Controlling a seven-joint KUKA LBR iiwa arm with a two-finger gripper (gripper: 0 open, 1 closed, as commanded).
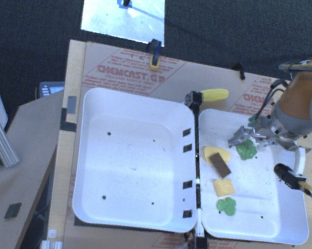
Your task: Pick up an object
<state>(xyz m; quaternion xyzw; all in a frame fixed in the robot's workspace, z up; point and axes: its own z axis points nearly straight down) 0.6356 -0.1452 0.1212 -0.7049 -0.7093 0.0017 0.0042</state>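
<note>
Your gripper (pixel 245 141) sits low in the right bin (pixel 288 228), upper part, arm coming in from the right w/ the orange band above the wrist. It's right over a green object (pixel 247 150), touching or just above it, can't tell which. Whether it's open or closed, and whether it has hold of anything, can't tell from this angle.

Other stuff in the right bin: brown block (pixel 220 164) lying on a yellow piece (pixel 212 154) near the divider side, a 2nd yellow square (pixel 224 187) below that, and a 2nd green blob (pixel 226 205) nearer the front edge. All apart from your gripper.

Left bin (pixel 90 157) is next to it, sides touching along the clips. A yellow-handled tool (pixel 212 95) lies on the board behind the bins, near where they meet.
</note>
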